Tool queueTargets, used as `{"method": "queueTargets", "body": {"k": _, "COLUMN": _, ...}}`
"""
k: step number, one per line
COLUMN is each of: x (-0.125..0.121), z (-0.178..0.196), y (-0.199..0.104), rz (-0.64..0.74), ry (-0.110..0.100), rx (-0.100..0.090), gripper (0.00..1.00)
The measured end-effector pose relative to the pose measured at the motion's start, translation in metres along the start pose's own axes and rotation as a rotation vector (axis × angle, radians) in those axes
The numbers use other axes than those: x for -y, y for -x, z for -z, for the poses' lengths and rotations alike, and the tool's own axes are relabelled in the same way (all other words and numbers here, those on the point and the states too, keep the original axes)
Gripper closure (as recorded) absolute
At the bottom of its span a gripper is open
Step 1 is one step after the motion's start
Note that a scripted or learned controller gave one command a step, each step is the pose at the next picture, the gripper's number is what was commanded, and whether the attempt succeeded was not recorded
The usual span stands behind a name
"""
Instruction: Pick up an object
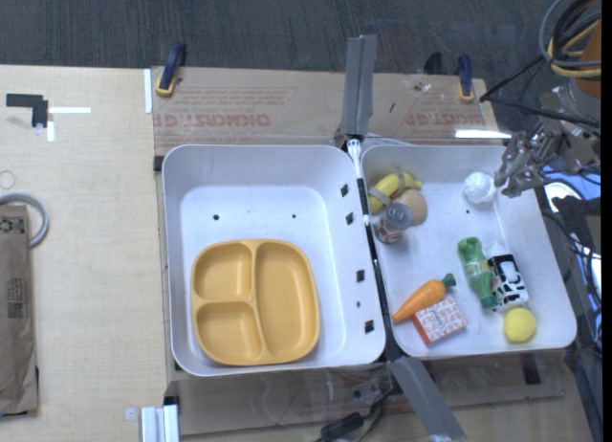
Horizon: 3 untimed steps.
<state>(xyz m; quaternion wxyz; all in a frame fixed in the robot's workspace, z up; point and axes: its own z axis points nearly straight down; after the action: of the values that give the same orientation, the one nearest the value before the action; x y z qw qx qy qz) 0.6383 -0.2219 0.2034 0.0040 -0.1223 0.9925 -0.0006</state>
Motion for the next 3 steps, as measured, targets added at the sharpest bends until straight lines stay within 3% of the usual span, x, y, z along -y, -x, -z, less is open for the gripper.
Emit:
{"method": "queueTargets", "body": {"k": 1, "x": -0.002, "z": -0.065, "y": -0.005, "rz": 0.411, "ry": 0.003, "rx": -0.002, "gripper": 0.00}}
{"method": "queueTargets", "body": {"k": 2, "x": -0.044, "z": -0.110, "y": -0.023, "rz": 0.842, "ry": 0.005, "rx": -0.002, "gripper": 0.00}}
{"method": "queueTargets", "body": {"k": 3, "x": -0.004, "z": 0.009, "y": -0.013, "rz": 1.180, "ry": 0.004, "rx": 0.001, "gripper": 0.00}}
